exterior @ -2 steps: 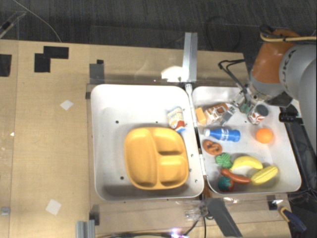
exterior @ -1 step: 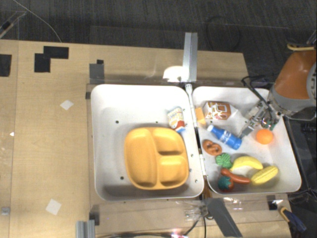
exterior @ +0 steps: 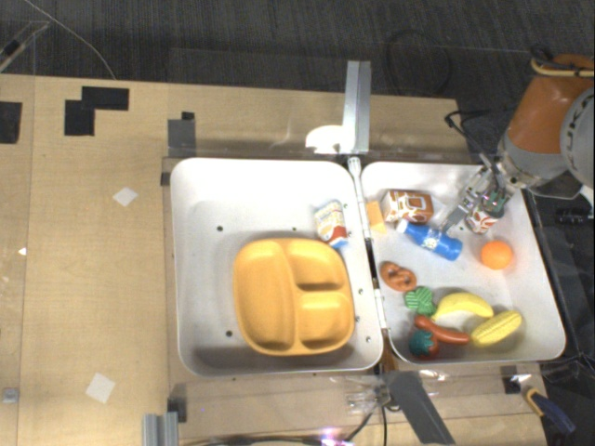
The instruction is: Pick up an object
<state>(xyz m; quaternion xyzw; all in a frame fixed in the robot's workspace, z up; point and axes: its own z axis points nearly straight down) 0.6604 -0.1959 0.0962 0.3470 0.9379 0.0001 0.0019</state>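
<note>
1. None of the pick looks done: the corn (exterior: 496, 327), banana (exterior: 462, 306) and pretzel (exterior: 398, 275) lie nearest in the right bin (exterior: 544, 291).
2. Farther back, the orange ball (exterior: 496, 255) and blue bottle (exterior: 434, 241) also rest there.
3. Farthest, the claw (exterior: 490, 199) hangs over a small carton (exterior: 485, 217); I cannot tell whether it is open or closed.

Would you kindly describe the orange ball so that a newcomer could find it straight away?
Look in the right bin, along its right-hand side, about halfway down. The orange ball lies there alone, right of the blue bottle and above the yellow corn. It is the only plain round orange thing.
</note>
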